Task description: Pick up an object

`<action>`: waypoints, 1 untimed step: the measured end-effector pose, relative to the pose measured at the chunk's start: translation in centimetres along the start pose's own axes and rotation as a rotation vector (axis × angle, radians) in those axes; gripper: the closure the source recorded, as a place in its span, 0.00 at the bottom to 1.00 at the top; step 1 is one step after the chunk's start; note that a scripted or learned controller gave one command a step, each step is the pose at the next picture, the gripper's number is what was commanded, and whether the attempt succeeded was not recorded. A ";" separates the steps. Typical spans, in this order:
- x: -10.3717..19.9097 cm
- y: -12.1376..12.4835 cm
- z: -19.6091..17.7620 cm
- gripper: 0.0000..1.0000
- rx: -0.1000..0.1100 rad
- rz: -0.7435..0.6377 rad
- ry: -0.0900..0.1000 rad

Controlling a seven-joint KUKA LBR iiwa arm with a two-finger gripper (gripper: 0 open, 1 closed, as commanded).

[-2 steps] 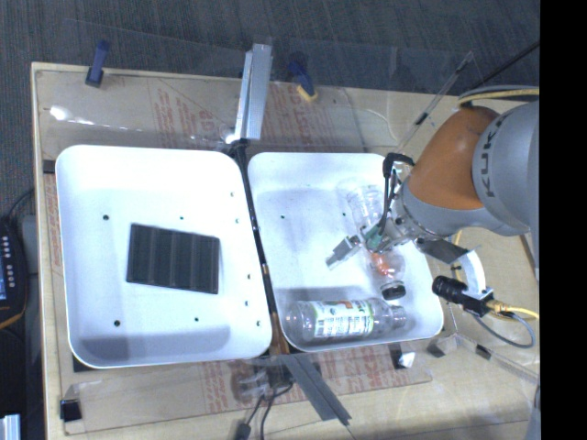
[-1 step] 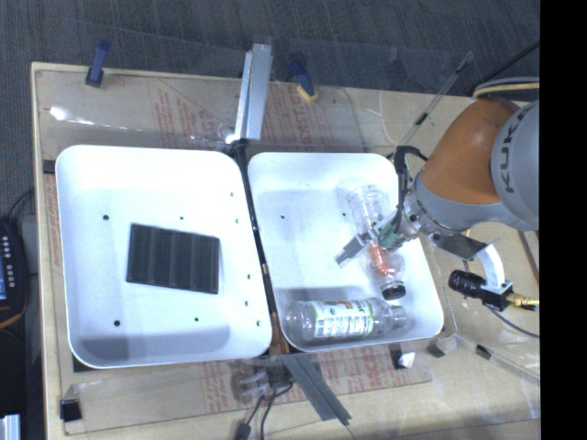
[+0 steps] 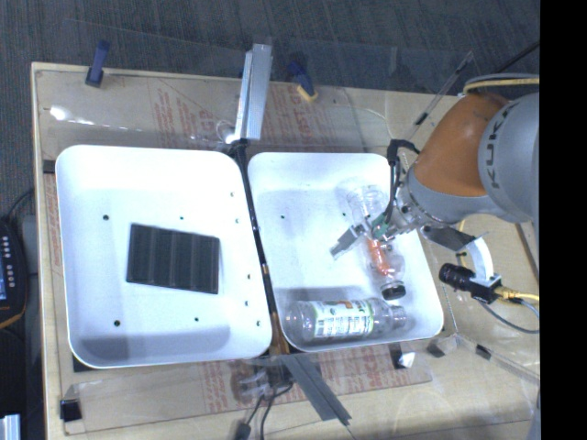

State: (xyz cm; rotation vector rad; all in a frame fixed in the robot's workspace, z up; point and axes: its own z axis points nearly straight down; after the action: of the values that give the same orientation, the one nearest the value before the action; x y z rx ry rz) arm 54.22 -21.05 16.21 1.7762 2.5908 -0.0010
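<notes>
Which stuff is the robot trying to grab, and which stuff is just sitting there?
For the job:
- gripper, down in the right bin
- small bottle, beside the gripper
- big bottle, lying along the near wall
- a clear thing, too faint to name

Just lying about:
- black pad in the left bin
- blue clamps at the bench's far edge

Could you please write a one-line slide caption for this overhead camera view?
KUKA arm's gripper reaches into the right bin among clear bottles; a dark ribbed panel lies in the left bin.
</notes>
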 end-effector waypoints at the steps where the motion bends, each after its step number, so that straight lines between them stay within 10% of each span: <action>1: 0.3 -0.1 1.6 0.00 0.002 -0.042 0.003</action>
State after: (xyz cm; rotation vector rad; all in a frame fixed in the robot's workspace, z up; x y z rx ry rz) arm 54.01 -20.82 14.56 1.7237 2.6302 -0.0003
